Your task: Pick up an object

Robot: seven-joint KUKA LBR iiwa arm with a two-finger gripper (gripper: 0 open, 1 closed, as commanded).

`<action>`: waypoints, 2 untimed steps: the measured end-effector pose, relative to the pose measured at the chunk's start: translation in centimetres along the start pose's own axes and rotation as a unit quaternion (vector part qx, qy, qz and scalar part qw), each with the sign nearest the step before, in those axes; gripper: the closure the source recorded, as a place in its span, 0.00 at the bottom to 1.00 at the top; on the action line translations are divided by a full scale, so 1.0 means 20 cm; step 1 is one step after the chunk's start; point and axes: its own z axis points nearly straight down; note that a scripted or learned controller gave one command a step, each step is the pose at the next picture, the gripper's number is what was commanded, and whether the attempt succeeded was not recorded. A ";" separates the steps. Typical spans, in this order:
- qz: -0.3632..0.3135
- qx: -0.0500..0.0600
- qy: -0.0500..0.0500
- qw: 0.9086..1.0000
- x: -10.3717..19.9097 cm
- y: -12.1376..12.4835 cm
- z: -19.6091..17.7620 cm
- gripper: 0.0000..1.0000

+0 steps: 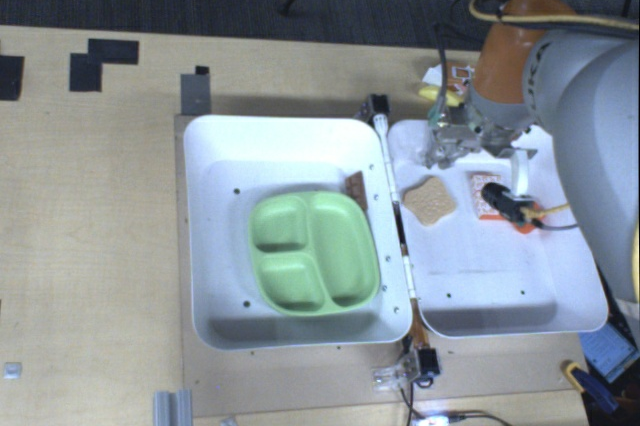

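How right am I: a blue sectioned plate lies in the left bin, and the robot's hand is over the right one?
One detail is off: the plate is green, not blue. The camera view shows it lying in the left bin, and the gripper is over the right bin, as you said.

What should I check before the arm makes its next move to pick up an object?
1. Target within reach: ok, the tan flat piece lies in the right bin, close to the gripper.
2. Gripper centred over it: not ok, it looks offset toward the far wall.
3. Gripper already holding something: cannot tell.
4. Tan flat piece free of neighbours: ok, apart from the small orange-edged card.
5. Green plate out of the way: ok, in the left bin.
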 end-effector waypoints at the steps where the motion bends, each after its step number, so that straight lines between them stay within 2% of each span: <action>1: 0.004 0.001 -0.002 1.000 -0.55 -0.26 -0.36 1.00; 2: 0.003 0.002 0.000 1.000 -0.54 -0.26 -0.35 0.00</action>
